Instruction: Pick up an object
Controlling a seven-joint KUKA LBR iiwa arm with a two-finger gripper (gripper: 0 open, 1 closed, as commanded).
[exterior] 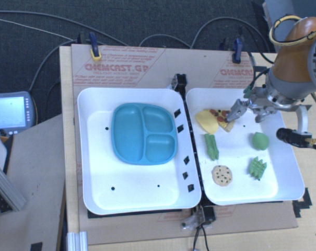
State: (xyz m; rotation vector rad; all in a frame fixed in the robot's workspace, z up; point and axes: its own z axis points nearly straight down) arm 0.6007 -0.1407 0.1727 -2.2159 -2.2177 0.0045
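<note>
Cookie (221, 175) lying nearest, by front edge of right bin (288, 190). Green spiky piece (257, 168), green ball (260, 140), green stick (212, 146) all resting on bin floor. Gripper (243, 109) hovering at back-left corner, fingers parted, one tip seemingly touching yellow piece (207, 121). Nothing sitting between fingers. Blue tray (144, 134) sitting in left bin. Pick not yet done; closing and lifting remaining.

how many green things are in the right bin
3: a long green piece left of centre, a round green one toward the right, and a spiky green one below it. The arm may hide more.
</note>
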